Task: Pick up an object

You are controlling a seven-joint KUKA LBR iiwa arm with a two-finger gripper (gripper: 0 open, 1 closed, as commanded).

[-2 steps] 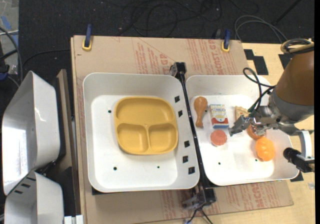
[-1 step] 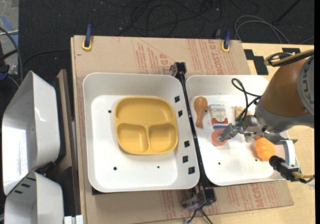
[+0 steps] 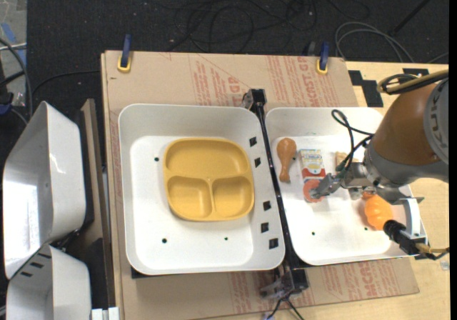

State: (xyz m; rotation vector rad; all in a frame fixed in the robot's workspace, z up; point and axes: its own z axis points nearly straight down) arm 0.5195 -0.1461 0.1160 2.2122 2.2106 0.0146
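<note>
In the right bin lie a brown drumstick-shaped toy, a small white and red carton, a red object and an orange ball. My gripper is low over the bin's middle, right beside the red object and partly covering it. Whether it touches the red object cannot be made out. The grey arm with its orange band comes in from the right and hides the bin's right side; the orange ball lies just under the wrist.
The left bin holds a yellow divided plate. A black divider runs between the bins. Cables trail off the wrist. White containers stand off the bench at the left.
</note>
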